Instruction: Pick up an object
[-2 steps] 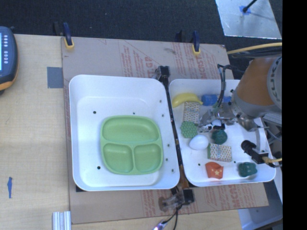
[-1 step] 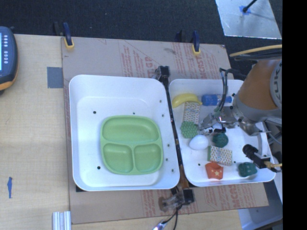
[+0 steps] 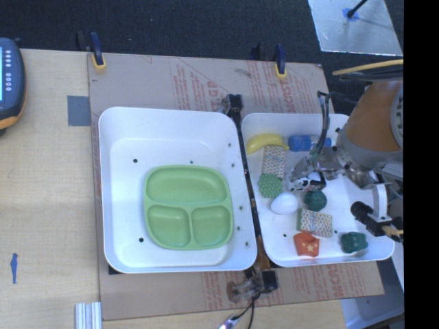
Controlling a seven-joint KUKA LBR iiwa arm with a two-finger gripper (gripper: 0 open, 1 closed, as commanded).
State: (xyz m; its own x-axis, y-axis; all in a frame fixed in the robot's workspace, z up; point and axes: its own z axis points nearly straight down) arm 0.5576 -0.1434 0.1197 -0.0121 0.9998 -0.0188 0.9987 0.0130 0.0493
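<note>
While the gripper (image 3: 306, 175), its grip state impossible to tell, hovers just above the white egg (image 3: 284, 203), nothing looks lifted yet.

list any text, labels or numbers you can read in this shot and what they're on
Nothing can be read for certain.
Red print on the cardboard sheet under the bins: repeated mirrored or angled lettering, too blurred to quote.
Device with lit marks at the bench's left edge: rows of small light dots, too small to read.
Patterned cards in the right bin: speckled pattern, no lettering legible.
</note>
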